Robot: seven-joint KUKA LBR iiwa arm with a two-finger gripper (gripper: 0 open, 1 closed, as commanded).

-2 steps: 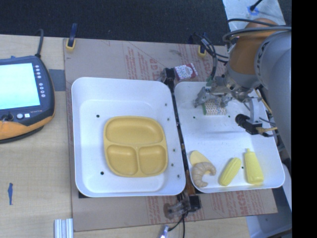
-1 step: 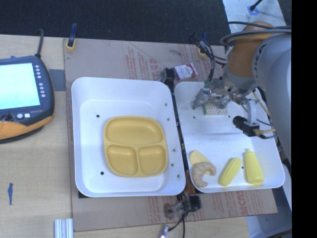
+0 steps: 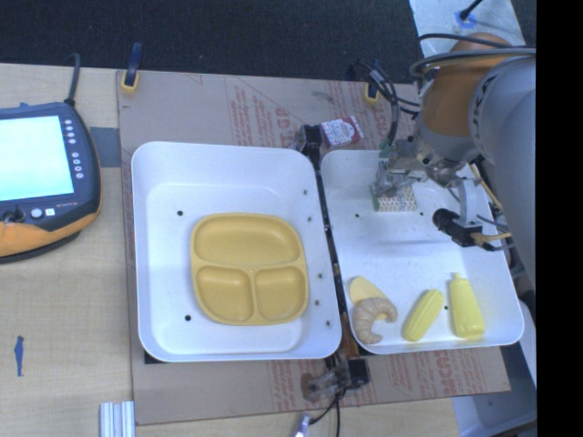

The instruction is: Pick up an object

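Observation:
My gripper (image 3: 392, 188) hangs over the far left part of the right bin (image 3: 401, 244), pointing down. Just below it lies a small pale speckled piece (image 3: 398, 204); whether it touches the gripper is unclear. Along the near edge of that bin lie a tan croissant-shaped toy (image 3: 372, 318), a pale yellow slice (image 3: 363, 289) partly under it, a yellow corn cob (image 3: 423, 314) and a yellow bottle-shaped toy (image 3: 465, 306). They sit well apart from the gripper.
The left bin (image 3: 164, 244) holds a yellow divided plate (image 3: 249, 269). A small dark red packet (image 3: 339, 132) lies on the cardboard behind the bins. A teach pendant (image 3: 41, 176) rests on the bench at far left. The grey arm (image 3: 492, 107) fills the right side.

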